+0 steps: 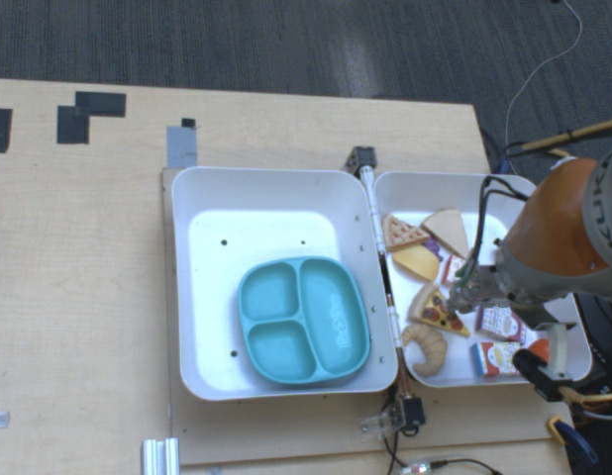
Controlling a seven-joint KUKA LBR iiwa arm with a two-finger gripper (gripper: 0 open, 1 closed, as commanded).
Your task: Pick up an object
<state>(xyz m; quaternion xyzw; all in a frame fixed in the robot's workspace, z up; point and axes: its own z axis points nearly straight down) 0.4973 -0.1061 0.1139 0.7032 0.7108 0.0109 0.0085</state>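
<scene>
Nearest the lens, the arm's orange band (556,228) is seen over the right bin (504,182), and below it the gripper (466,293) is lowered among the toy foods near the middle of that bin. Whether it is open or closed cannot be told, as the wrist hides it; nothing is seen to be held.

The likeliest target is judged to be the pizza slice (437,311), which lies just beside the gripper, on the side towards the divider between the bins. A croissant (428,347) is touching or nearly touching the slice, at the bin's near edge. A yellow cheese wedge (417,262) lies on the far side of the slice, and beyond it a waffle piece (404,234) and a bread slice (448,230) are set near the far edge. Small cartons (496,357) are crowded at the near right corner, under the arm.

In the left bin (202,265) a blue divided plate (304,320) is laid towards the near edge. Both bins are carried by the wooden worktop (78,295).

The step in hand is judged to be the descent onto an item, with no grasp confirmed. The next move calls for closing squarely on one piece, the crowding neighbours being avoided, and then a straight lift
</scene>
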